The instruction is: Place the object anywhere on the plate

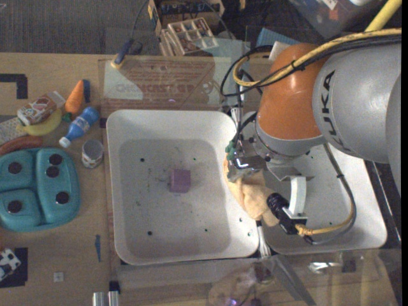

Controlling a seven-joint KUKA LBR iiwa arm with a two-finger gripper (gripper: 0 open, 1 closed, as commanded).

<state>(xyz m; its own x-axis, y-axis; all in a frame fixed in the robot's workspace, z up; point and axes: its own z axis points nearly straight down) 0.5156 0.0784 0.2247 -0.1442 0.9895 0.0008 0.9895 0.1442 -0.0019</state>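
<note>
Grey arm [357, 94] overhangs the bins; purple block [180, 180] lies in the left bin [127, 234], left of the claw [241, 161], whose grip I cannot tell.

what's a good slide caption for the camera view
KUKA arm over the right bin; purple block in the left bin.

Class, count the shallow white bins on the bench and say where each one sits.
2. The left bin sits mid-bench, holding a small purple block. The right bin is beside it, largely hidden under the arm.
</note>
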